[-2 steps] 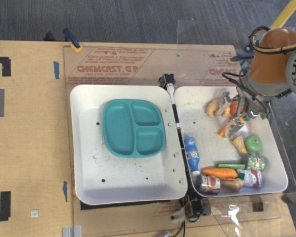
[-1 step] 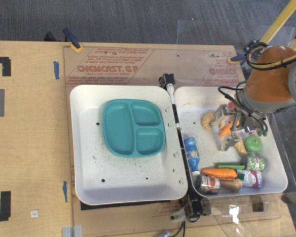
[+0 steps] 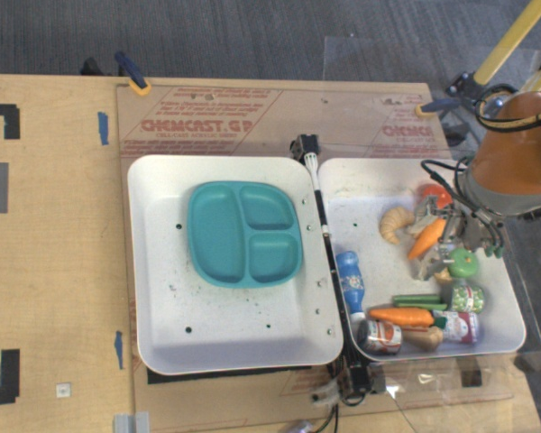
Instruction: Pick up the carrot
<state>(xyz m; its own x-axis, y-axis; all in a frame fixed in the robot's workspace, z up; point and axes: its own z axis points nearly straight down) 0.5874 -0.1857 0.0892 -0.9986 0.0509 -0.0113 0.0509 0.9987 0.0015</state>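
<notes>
Hovering over the right bin (image 3: pixel 514 327) near its right edge, the gripper (image 3: pixel 440 233) looks clamped on an orange carrot (image 3: pixel 426 239) held tilted between its fingers, so lifting it clear comes next.

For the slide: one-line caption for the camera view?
KUKA gripper over the right bin, an orange carrot at its fingers; a second carrot lies below; teal divided plate in the left bin.

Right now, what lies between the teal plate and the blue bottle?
In the camera view, the bins' meeting rims lie between the teal plate and the blue bottle.
</notes>
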